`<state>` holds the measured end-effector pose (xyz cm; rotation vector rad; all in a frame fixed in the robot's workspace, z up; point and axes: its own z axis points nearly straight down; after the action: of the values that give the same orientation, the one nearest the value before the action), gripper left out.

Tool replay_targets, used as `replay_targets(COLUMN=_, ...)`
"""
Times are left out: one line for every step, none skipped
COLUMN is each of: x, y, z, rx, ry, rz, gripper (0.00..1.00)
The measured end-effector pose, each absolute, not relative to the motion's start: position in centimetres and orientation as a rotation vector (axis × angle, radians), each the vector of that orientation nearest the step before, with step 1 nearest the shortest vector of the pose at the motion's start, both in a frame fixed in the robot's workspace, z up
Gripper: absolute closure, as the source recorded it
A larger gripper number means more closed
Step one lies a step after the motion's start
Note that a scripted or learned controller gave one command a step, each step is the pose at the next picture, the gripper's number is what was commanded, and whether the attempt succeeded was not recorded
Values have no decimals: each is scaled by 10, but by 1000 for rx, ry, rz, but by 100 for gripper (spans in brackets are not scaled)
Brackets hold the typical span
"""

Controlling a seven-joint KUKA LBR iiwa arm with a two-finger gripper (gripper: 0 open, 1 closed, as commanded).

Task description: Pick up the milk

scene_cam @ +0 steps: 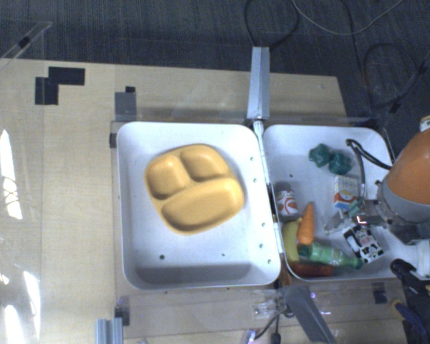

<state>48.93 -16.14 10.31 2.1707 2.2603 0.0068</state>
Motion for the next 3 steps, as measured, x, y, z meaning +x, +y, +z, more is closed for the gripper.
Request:
replay_targets(x=491, y=-161, z=113, rx=2167, ry=2260, rz=9, gripper=100)
replay_targets(x=504, y=-205, z=108, rx=1875, ry=2513, rz=4, gripper=100)
replay_targets(x=489, y=-147, z=198, rx=2078, ry=2349, rz=5, gripper=100)
